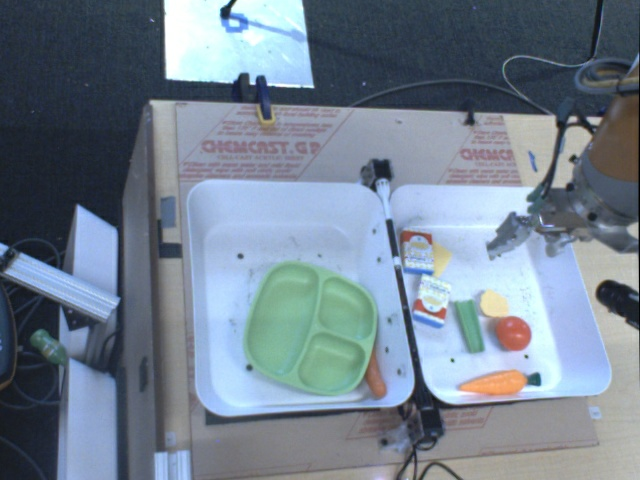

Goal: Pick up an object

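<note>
The carrot [492,382] lies well below the pincer [508,236], whose open-or-clenched state I cannot tell.

Even, fairly bright light fell from above. My two white bins [300,208] nearly washed out, with soft, faint shadows inside their walls. Far left, a shiny sheet [238,28] glared pale blue. The picture was slightly soft and grainy, the dark floor [70,68] murky.

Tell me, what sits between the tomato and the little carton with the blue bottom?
In the camera view, a green stick and a yellow wedge lie between the tomato and the carton.
</note>
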You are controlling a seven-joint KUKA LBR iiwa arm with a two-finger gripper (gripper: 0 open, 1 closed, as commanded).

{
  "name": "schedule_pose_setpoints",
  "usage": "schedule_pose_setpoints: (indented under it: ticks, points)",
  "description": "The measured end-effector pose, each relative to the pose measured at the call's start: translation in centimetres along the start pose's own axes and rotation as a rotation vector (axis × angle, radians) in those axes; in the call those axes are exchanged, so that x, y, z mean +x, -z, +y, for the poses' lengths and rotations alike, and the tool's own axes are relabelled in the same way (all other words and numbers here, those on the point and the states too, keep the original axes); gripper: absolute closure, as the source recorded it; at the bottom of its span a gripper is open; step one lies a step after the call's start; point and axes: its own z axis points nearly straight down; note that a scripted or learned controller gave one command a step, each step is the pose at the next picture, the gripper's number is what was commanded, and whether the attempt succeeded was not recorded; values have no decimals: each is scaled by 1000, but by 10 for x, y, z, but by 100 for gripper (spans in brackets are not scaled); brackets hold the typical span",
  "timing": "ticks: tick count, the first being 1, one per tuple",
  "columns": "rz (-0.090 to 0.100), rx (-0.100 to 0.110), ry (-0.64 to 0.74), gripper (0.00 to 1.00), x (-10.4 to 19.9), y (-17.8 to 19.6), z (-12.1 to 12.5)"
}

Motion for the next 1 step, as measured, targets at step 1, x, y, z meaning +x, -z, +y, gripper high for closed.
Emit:
schedule_pose_setpoints:
  ticks: [1]
  points:
    - [1, 4, 0, 0, -23, -136, 83]
